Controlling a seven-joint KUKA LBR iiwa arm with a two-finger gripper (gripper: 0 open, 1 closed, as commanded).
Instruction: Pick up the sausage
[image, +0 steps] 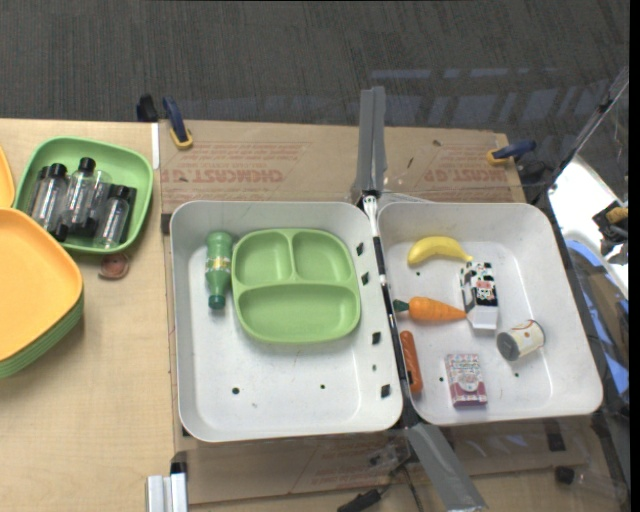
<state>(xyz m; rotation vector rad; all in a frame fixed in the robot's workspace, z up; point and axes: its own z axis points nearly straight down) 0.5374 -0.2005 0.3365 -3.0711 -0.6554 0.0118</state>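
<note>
Slim reddish sausage (410, 361) lies along right bin's (560, 300) left wall, near tapered orange carrot (438, 310). Claw state: cannot tell.

Left bin (200, 400) at frame centre holds a green 3-compartment plate (296, 284) and a green bottle (218, 268) just left of it. Right bin (560, 390): banana (437, 248), carrot (437, 310), milk carton (481, 294), tin can (521, 340), pink box (466, 380). Far left, a green tray (85, 195) of bottles.

Sausage (410, 361) in right bin (560, 300), by left wall, just before carrot (436, 310); banana (437, 249) behind
</note>
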